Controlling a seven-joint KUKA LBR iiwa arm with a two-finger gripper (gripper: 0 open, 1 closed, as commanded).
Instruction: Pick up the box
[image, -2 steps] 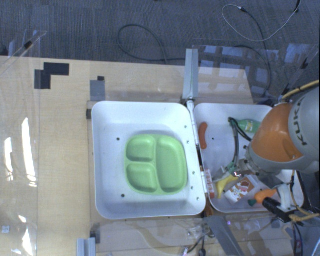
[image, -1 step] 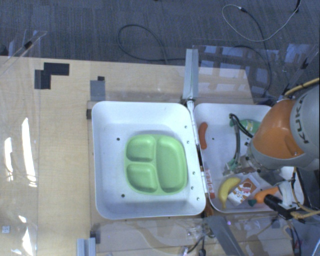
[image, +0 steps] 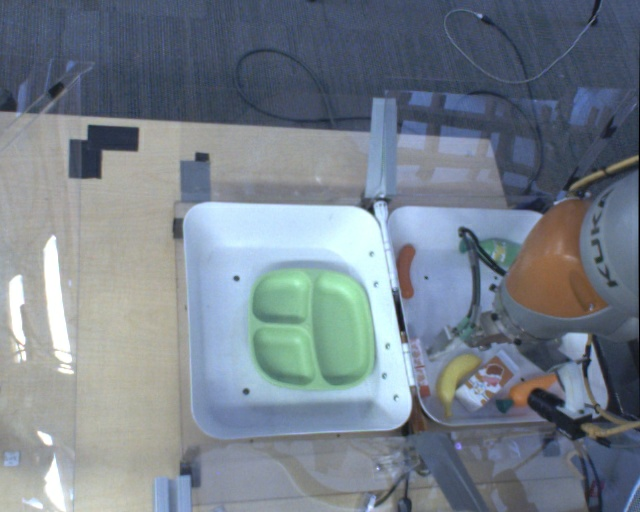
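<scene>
Robot arm reaching over the right of two white bins, above a small box.

Nearest, in the right bin (image: 440, 225), the box (image: 489, 383) lies beside a banana (image: 455, 377) and what may be a carrot (image: 535, 385). The gripper (image: 482, 325) hangs just above; its state is unclear. Farther, a red sausage (image: 406, 272). The left bin (image: 215, 300) holds a green divided tray (image: 312, 327).

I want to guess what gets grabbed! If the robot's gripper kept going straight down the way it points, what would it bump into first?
Probably the box lying in the right bin, just beside the banana. The gripper hangs right over that spot, though the arm hides part of it and depth is hard to judge.
</scene>
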